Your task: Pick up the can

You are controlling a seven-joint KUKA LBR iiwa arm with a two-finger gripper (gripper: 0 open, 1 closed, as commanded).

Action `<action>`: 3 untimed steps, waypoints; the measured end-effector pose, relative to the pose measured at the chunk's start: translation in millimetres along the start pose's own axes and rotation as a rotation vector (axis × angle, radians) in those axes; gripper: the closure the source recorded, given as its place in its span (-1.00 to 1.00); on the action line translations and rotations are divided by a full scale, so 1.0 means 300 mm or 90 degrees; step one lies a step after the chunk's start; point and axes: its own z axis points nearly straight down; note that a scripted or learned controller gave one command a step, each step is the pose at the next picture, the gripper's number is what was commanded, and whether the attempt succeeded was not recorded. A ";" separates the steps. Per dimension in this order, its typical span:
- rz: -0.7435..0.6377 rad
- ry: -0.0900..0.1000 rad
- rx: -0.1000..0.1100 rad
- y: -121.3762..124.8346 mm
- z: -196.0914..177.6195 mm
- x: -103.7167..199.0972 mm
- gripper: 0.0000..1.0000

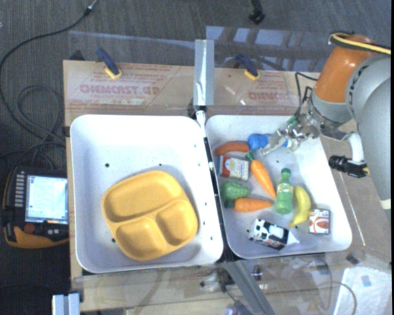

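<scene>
The can (235, 168) lies on its side among the toy food in the right bin (338, 241), and the hand (284, 138) hangs above the bin's far end, holding nothing, so the pick-up is not done.

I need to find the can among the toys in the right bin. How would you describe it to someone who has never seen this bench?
Start at the right white bin, the one crowded with toy food. Go to its upper left part: the can lies just below a brown sausage and left of an orange carrot. It alone has a red and white label; its neighbours are single-coloured.
</scene>
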 end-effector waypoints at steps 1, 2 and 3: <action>-0.019 -0.001 -0.001 0.000 0.000 -0.002 -1.00; -0.021 -0.005 0.001 -0.002 -0.027 -0.003 1.00; -0.022 -0.003 0.001 0.000 -0.028 0.002 -1.00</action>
